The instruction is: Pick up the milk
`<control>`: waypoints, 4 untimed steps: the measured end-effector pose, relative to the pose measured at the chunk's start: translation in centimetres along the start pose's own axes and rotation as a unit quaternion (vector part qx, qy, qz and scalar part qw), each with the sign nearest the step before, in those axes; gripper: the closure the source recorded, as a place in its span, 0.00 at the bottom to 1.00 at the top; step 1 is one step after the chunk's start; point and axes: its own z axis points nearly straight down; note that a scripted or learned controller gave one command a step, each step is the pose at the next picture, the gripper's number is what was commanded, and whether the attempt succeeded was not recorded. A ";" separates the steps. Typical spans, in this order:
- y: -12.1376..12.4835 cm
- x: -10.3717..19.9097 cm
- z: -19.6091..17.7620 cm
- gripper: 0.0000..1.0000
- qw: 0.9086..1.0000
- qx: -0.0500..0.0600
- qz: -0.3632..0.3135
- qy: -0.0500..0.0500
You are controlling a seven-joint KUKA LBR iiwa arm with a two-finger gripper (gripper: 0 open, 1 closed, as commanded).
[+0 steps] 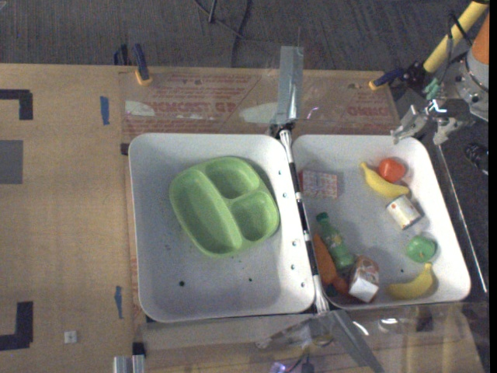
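— Where's the milk carton (363, 279)?
— Near the right bin's (450, 208) front edge, beside the green bottle (335, 240) (tilted).
— The tool (423, 123)?
— Over the bin's far right corner, fingers spread, gripping nothing.

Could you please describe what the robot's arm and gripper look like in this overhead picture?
The arm comes in at the upper right, with an orange band above a pale grey wrist section. A yellow rod and dark cables run alongside it. The gripper is a small silvery-grey metal assembly with thin, light-coloured parts at its tip, sitting over the far right corner of the right bin.
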 end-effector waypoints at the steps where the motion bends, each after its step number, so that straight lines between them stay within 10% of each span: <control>1: 0.1 0.1 -1.1 1.00 1.000 -0.002 -0.002 -0.001; 2: 0.1 0.1 -1.1 0.00 1.000 -0.002 -0.002 -0.001; 3: 2.4 8.5 13.3 0.00 0.999 0.000 -0.052 0.000; 4: -5.4 9.4 10.6 0.00 0.996 0.002 0.090 0.001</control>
